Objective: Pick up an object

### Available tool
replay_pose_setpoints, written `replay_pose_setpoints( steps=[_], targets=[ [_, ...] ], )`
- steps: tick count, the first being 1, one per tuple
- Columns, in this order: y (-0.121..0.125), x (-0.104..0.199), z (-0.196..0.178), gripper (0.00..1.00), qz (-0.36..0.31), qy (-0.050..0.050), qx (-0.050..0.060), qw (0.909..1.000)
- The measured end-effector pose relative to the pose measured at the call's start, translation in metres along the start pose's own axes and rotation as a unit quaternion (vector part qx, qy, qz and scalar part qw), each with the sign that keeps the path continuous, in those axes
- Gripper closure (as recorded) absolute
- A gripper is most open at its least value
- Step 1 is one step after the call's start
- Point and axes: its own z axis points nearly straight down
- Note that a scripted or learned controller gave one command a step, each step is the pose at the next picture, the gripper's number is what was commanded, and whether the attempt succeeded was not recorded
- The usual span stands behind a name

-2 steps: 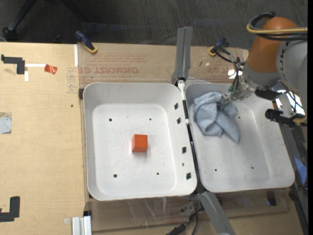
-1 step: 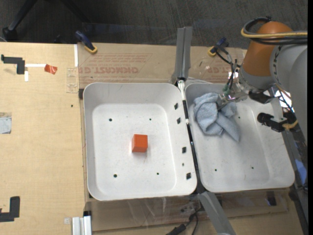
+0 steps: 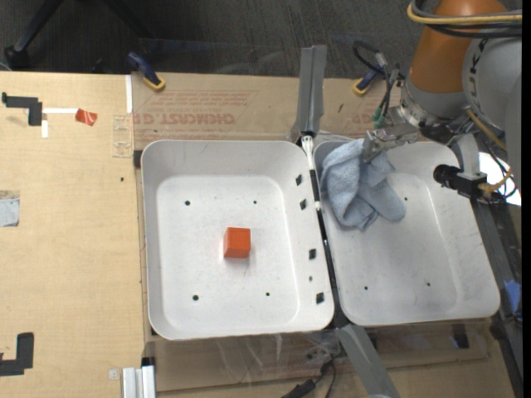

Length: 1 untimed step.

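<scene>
White plastic formed the two shallow bins, which sat side by side on a cardboard-covered bench; the divider (image 3: 314, 214) between them serves as landmark here. The left bin (image 3: 166, 297) lay just beside the divider on one side, the right bin (image 3: 465, 297) on the other. The arm (image 3: 452, 48), grey with an orange band, was over the far corner of the right bin, well right of the divider. A pale blue-grey cloth (image 3: 357, 191), one only, was bunched in the right bin just beside the divider, its upper part drawn up toward the gripper (image 3: 383, 138). The gripper met the top of the cloth; the fabric appeared pinched there, but the opening of the pincer could not be told. One orange block (image 3: 237, 243) rested in the left bin, well apart from the divider. Judgement: the step in hand was lifting the cloth; it would be done well by rising straight and slowly, so the hanging folds clear the divider and do not slip. Count: two bins, one cloth, one block.
</scene>
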Motion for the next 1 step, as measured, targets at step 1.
replay_pose_setpoints(
  steps=[1],
  targets=[
    [0.0075,0.0327,-0.0145,1.00,0.058,0.000,0.001,0.9983]
  ],
)
